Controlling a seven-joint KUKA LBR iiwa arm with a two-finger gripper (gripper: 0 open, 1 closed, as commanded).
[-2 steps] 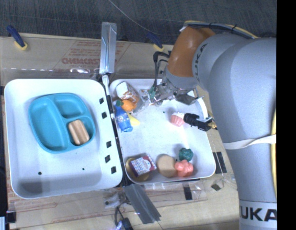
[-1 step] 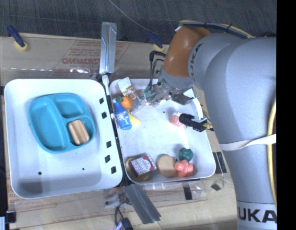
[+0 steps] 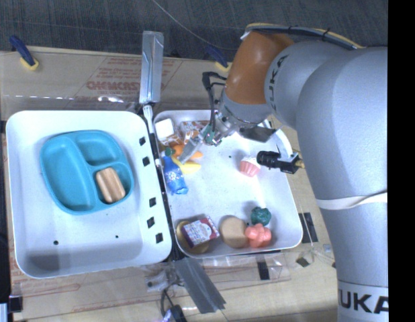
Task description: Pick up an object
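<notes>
the gripper (image 3: 197, 146) hangs low over the far-left corner of the right bin (image 3: 214, 200), right in a small pile (image 3: 184, 143) of toy food. whether the pincer is released, clenched or grasping something i cannot tell, because the wrist and the clutter hide it. nothing can be said to be held.

the nearest candidates are a white block (image 3: 164, 127) against the far wall, a yellow piece (image 3: 191, 168) just near of the gripper, and a blue bottle (image 3: 174, 175) lying along the bin's left wall. these things touch or overlap, so a clean grasp likely calls for picking one piece with free sides. the blue bottle looks the best bet, as it lies at the near edge of the pile. the descent should keep off the bin wall, and the lift should go straight up so the neighbours are not dragged along. a pink cupcake (image 3: 249, 167) stands alone near the middle and would be an easier pick.

for writing, the arm (image 3: 342, 113) bears dark letters (image 3: 360, 303) reading "uka" at its near end, with the start cut off; from the rig i judge it to be the maker's name. the cardboard (image 3: 73, 79) under the bins carries faint reddish print (image 3: 113, 84) that i cannot read. a packet with a red label (image 3: 199, 231) lies in the near part of the right bin, its text too small to make out, and so is the bottle's.
</notes>
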